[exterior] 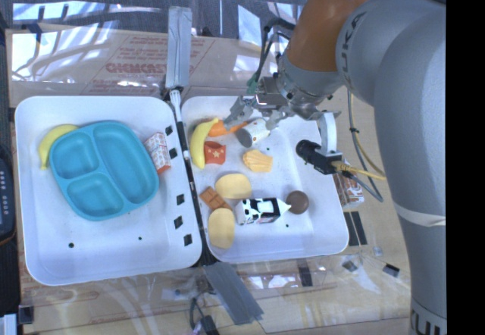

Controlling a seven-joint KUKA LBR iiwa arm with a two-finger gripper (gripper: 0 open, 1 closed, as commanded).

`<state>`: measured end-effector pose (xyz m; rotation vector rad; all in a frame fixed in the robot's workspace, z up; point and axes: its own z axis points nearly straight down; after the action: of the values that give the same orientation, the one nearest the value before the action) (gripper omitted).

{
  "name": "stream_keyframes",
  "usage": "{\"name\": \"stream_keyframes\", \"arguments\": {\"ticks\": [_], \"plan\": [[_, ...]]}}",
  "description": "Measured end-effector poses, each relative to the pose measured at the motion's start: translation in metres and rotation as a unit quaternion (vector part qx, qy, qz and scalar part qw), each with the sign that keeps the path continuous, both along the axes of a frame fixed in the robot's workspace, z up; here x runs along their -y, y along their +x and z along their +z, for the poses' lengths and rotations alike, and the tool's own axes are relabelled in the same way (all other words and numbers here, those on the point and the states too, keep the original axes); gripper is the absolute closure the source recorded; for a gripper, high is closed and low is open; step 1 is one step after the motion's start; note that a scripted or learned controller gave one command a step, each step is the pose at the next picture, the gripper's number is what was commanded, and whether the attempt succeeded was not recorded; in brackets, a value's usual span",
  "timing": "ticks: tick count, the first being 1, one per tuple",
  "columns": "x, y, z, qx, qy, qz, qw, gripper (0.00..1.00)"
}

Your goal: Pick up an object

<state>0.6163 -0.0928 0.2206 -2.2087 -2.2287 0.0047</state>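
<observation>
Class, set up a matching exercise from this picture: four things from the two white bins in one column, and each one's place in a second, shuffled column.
Things
1. blue divided plastic tray
2. black-and-white toy cow
3. round dark brown ball
4. small red cube

Places
A. right bin, right of the cow
B. left bin, middle
C. right bin, beside the yellow banana
D. right bin, near the front edge

Pairs: 1-B, 2-D, 3-A, 4-C

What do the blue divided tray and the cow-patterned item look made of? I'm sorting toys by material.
Blue divided tray: likely moulded plastic, smooth with a soft sheen and rounded compartments. Cow-patterned item: black-and-white print; probably plastic or printed card, too small to tell.
</observation>
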Motion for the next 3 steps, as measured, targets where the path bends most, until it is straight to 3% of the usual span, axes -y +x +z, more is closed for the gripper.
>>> {"name": "stream_keyframes", "arguments": {"ticks": [1,2,3], "plan": [[0.008,0.034,-0.039,0.001,-0.0003,0.053,0.9986,0.00],[0.056,0.029,-0.102,0.015,-0.0043,0.071,0.9974,0.00],[0.054,0.035,-0.108,0.020,-0.0035,-0.024,0.9995,0.00]]}}
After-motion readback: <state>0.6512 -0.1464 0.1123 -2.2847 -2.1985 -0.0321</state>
